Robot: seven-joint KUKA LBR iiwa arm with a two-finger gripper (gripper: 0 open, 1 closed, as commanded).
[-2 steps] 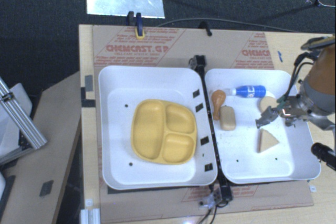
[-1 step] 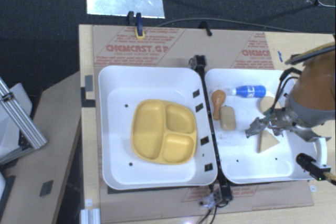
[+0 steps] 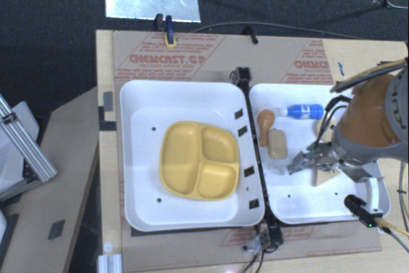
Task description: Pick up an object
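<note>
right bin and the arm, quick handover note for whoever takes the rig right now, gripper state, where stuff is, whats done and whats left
Gripper: low inside the right bin, just right of the tan block; nothing visibly between its fingers.
Right bin: tan block near the left wall, brown wooden piece touching its upper end, blue and white bottle lying at the back.
Left bin: yellow divided plate.
Done: arm is down among the objects.
Left: no pick confirmed; grasp and lift one object.

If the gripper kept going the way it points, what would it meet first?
Probably the tan block: the gripper points left toward it, over the right bin. Depth is unclear, so it may pass just below.
</note>
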